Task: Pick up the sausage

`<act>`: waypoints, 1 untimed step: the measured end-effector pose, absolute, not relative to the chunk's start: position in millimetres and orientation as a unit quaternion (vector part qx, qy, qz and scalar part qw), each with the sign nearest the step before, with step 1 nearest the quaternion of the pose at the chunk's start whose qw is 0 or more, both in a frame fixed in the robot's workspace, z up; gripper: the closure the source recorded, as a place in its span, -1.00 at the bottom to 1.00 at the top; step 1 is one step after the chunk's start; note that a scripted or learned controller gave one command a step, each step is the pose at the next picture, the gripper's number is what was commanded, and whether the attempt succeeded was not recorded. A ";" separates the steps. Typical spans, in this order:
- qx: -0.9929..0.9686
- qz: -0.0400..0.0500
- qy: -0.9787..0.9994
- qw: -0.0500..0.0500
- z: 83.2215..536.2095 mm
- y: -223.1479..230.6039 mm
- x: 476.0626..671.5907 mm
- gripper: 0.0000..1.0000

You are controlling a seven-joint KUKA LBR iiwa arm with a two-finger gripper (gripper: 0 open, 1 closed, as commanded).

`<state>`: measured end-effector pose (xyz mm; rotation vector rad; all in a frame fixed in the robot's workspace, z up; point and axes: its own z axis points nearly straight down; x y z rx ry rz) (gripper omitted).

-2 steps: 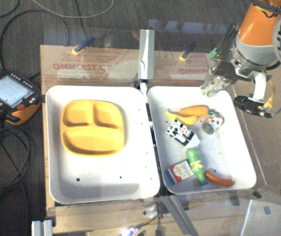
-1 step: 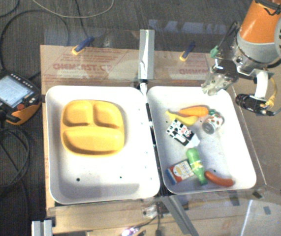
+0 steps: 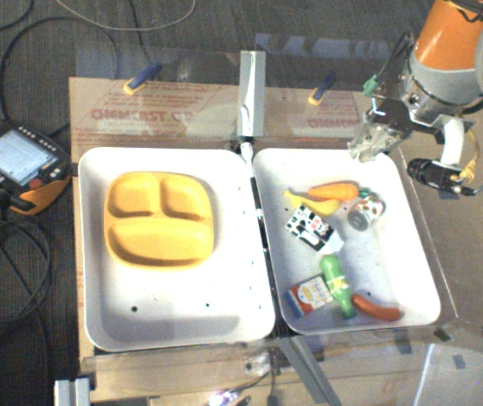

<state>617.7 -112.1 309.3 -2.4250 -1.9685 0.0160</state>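
Fingers (image 3: pixel 362 147) of the gripper (image 3: pixel 371 145) hang apart with nothing between them, above the far edge of the right bin (image 3: pixel 423 252), close to its far right corner.

From the camera view, the sausage (image 3: pixel 377 310) lies flat in the opposite part of that bin, by the near right corner, its long axis running roughly along the near edge. Its left end sits just beside the base of a green bottle (image 3: pixel 336 282), which in turn lies against a small red carton (image 3: pixel 310 296).

To do the pick well, the arm probably needs to travel toward the near edge, turn the wrist so the fingers close across the sausage's short width, and come down over its middle or its right half. That would keep the fingers off the bottle. The bin's near wall is close, so a steep, vertical descent looks safer than a slanted one.

Counted in the right bin: one sausage, one green bottle, one red carton, one carrot (image 3: pixel 335 192), one black-and-white box (image 3: pixel 309 224) and one small tin (image 3: pixel 362 213). In the left bin (image 3: pixel 97 311) rests one yellow tray (image 3: pixel 161 220) with three compartments. Bins number two, side by side.
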 end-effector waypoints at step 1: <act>-0.776 0.006 -0.631 0.010 317.5 -111.5 617.9 1.00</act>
